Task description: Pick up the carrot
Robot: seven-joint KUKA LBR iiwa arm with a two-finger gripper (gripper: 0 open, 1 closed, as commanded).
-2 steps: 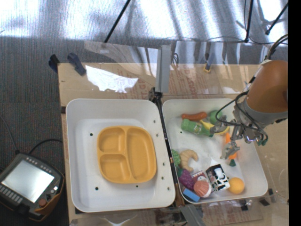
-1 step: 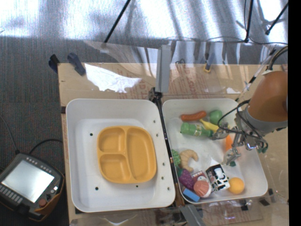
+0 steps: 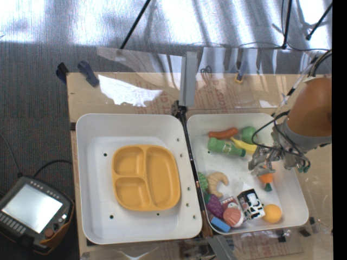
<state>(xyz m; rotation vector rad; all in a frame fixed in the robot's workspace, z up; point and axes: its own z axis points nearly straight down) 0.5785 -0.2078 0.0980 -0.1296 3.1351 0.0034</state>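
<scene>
The gripper point(image 3: 264, 166) hangs low in the right bin point(image 3: 293, 199), fingers spread narrowly around the carrot point(image 3: 266, 180), which sits just below them at six o'clock, long axis roughly vertical; whether they actually pinch it I cannot tell. Farther at ten o'clock lies the green bottle point(image 3: 226, 147).

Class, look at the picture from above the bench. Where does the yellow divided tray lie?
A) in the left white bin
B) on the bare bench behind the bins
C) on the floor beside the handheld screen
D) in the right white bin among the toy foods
A: the yellow divided tray lies flat within the left white bin, while the toy foods, such as the croissant, sit in the right white bin.
</scene>
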